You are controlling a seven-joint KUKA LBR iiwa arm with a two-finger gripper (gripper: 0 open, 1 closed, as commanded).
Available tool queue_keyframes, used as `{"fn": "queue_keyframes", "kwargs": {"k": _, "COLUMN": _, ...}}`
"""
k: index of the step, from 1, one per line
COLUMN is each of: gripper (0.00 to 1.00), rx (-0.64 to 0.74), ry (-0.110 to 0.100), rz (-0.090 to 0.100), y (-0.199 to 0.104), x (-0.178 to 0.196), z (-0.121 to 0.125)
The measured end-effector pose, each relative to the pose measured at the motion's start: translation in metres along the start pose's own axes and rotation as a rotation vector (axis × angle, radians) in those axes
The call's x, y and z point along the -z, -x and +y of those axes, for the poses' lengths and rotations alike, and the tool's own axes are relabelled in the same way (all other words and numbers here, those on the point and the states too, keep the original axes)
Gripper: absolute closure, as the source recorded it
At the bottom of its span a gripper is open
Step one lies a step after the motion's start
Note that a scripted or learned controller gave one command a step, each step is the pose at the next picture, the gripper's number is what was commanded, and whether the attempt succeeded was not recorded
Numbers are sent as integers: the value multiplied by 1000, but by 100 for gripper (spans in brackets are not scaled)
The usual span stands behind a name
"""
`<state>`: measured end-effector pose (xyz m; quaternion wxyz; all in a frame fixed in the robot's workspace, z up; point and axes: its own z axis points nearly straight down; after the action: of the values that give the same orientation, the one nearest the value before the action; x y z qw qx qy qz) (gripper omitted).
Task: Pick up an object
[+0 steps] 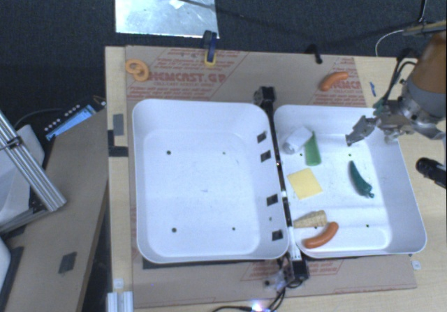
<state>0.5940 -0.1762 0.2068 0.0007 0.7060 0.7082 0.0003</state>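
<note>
Currently, the gripper point(357, 132) is seen empty over the right bin point(404, 195); whether it is spread cannot be told. A green pepper point(360, 179) lies just below it.

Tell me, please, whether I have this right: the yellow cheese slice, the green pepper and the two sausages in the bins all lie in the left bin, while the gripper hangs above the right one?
Not quite. The yellow cheese slice and the green pepper lie in the right bin, not the left bin. Only one sausage is in that right bin; the other sausage rests on the bench behind it. The gripper does hang above the right bin, as the camera view shows.
</note>
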Motion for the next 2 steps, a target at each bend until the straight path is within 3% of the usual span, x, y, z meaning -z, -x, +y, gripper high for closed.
{"fn": "queue_keyframes", "kwargs": {"k": 1, "gripper": 0, "rx": 9, "ry": -8, "rz": 6, "y": -84, "x": -124, "z": 30}}
{"fn": "queue_keyframes", "kwargs": {"k": 2, "gripper": 0, "rx": -3, "ry": 2, "rz": 0, "y": -61, "x": -122, "z": 37}}
